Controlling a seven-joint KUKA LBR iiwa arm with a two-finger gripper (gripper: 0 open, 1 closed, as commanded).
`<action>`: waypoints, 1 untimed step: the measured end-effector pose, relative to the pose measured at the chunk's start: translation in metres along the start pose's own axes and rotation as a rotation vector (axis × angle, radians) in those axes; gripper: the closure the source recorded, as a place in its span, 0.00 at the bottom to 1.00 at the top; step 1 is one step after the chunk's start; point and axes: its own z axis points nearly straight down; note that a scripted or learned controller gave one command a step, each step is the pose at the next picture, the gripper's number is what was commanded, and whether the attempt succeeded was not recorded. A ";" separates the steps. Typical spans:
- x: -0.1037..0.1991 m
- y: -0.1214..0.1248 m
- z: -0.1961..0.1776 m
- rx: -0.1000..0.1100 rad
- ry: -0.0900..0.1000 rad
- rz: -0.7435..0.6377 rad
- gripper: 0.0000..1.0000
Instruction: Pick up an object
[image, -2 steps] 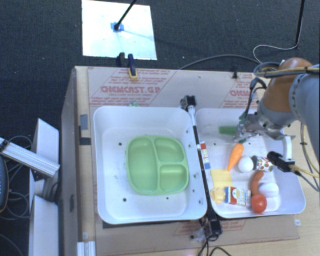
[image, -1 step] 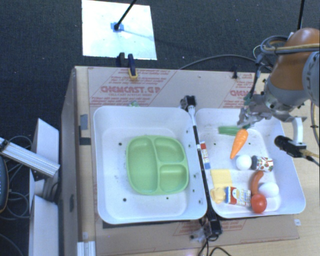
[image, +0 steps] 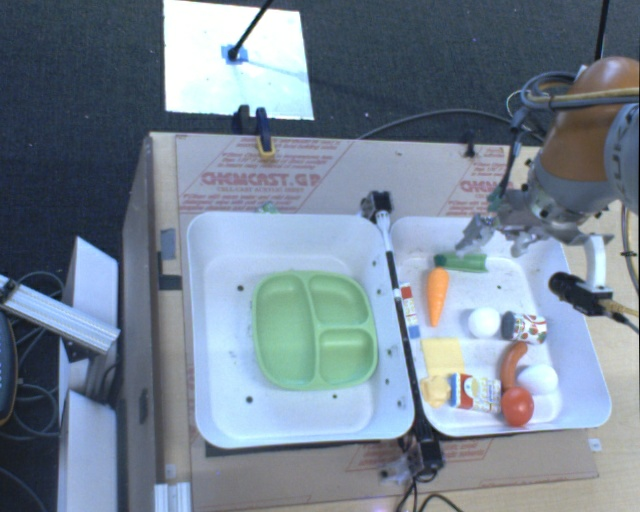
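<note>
The worktop (image: 300, 170) bears two white bins side by side: the left bin (image: 215, 300) holds a green divided plate (image: 314, 329), and the right bin (image: 580, 380) holds the toy food, with the arm (image: 590, 120) reaching over its far corner from the right. The hand (image: 500, 233) hangs open and holds nothing, its fingers spread just above a green bar-shaped piece (image: 462, 262) at the bin's far side. Nearer lie a carrot (image: 437, 295), a yellow cheese slice (image: 442, 354), a small carton (image: 470, 391), a sausage (image: 512, 362), a small can (image: 526, 327), two white eggs (image: 484, 322) and a tomato (image: 517, 406).
</note>
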 end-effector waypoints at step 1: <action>-0.019 0.049 0.126 0.004 0.000 0.000 0.00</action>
